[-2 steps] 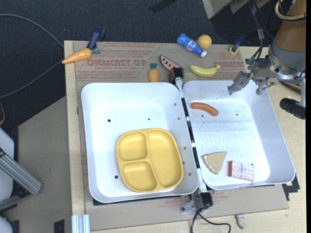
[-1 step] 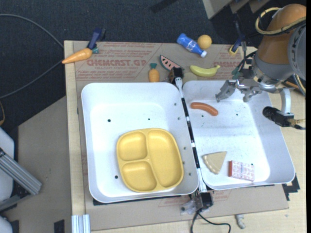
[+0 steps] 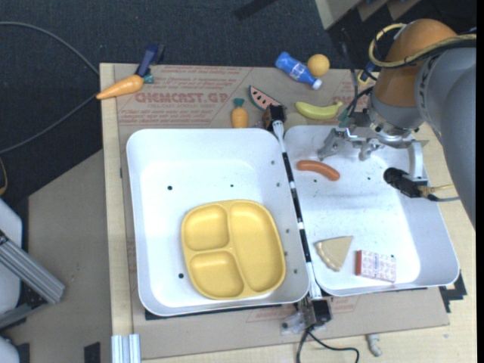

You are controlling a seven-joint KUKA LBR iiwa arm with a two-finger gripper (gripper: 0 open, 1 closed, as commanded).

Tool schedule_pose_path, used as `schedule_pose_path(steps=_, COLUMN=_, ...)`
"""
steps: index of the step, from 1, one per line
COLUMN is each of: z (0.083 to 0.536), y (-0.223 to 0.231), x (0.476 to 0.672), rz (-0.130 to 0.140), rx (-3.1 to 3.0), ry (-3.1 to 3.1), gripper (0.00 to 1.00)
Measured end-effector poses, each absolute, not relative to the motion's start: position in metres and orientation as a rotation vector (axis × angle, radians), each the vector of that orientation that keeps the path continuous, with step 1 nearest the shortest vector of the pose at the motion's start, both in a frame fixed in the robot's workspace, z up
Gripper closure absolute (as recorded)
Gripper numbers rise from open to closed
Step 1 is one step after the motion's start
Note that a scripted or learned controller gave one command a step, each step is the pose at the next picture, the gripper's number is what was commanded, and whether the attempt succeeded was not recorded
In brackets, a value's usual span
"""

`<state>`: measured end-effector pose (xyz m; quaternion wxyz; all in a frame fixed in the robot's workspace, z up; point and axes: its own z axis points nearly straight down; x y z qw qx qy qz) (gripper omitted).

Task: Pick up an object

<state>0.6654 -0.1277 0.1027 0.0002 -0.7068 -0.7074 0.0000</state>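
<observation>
The right bin point(image 3: 423, 233) holds a red-brown sausage point(image 3: 318, 170) near its back left, a tan wedge point(image 3: 334, 252) at the front, and a red-and-white patterned block point(image 3: 376, 265) beside the wedge. My gripper point(image 3: 348, 148) hangs over the back of this bin, just right of and above the sausage. Its fingers are spread open and nothing sits between them. In the left bin point(image 3: 151, 172) lies a yellow divided plate point(image 3: 231, 247).
Behind the bins, on the cardboard, lie a banana point(image 3: 319, 110), a blue bottle point(image 3: 296, 69), an orange ball point(image 3: 318, 64), a watermelon slice point(image 3: 261, 97), a small orange toy point(image 3: 240, 116) and a carrot point(image 3: 121, 88). The arm fills the back right corner.
</observation>
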Motion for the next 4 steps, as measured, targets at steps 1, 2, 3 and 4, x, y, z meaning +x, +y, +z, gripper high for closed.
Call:
schedule_pose_path(steps=1, z=0.092, y=-0.106, x=0.65, rz=-0.014, rx=-2.232, ry=-2.231, gripper=0.0)
schedule_pose_path(steps=2, z=0.1, y=-0.105, x=0.649, rz=-0.012, rx=-2.229, ry=-2.231, gripper=1.0)
schedule_pose_path(steps=3, z=0.1, y=-0.105, x=0.649, rz=-0.012, rx=-2.229, ry=-2.23, gripper=0.0)
schedule_pose_path(steps=4, z=0.084, y=-0.093, x=0.581, rz=0.002, rx=-2.221, ry=-2.219, gripper=0.0)
